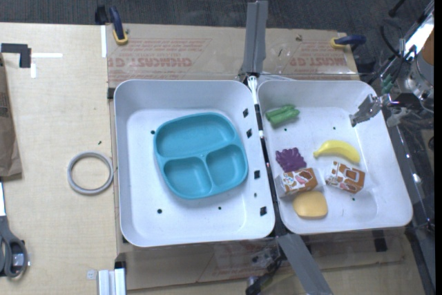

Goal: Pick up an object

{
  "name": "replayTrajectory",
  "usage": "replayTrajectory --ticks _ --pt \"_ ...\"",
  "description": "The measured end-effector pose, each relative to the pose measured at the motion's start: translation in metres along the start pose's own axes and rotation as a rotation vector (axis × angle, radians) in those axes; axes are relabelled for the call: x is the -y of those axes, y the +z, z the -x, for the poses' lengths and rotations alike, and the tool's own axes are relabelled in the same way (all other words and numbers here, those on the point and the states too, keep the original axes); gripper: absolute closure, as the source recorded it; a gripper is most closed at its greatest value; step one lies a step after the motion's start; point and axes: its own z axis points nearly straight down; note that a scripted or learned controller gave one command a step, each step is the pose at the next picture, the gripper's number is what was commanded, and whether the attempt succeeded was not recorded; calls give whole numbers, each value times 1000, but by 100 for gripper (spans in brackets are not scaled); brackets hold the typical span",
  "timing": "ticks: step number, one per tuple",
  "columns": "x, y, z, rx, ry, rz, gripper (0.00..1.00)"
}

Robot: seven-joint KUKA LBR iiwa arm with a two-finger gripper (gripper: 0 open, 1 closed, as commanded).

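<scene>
Right bin (387,204), near end: yellow disc (310,205), two snack packs (322,179), grapes (291,159). Further back, banana (338,149), then green pepper (282,115). Gripper (364,111) hangs by the far right wall, holding nothing; fingers' spread, can't tell. Approach step. Next: descend on banana, open floor around it. Blue tray (200,153) fills left bin.

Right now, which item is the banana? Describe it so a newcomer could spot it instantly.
Look in the right-hand white bin, the one without the blue tray. Near its middle, above two small printed packets, lies the banana. It is the only curved, bright yellow piece; the other yellow item below is rounder and paler.
</scene>
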Motion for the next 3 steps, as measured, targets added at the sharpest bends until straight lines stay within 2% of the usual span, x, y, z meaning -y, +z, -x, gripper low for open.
replayTrajectory --ticks 1,2,3 --pt "65 81 -41 -1 36 -1 0" --pt "13 106 3 0 -41 2 0" --pt "13 140 11 0 -101 1 0"
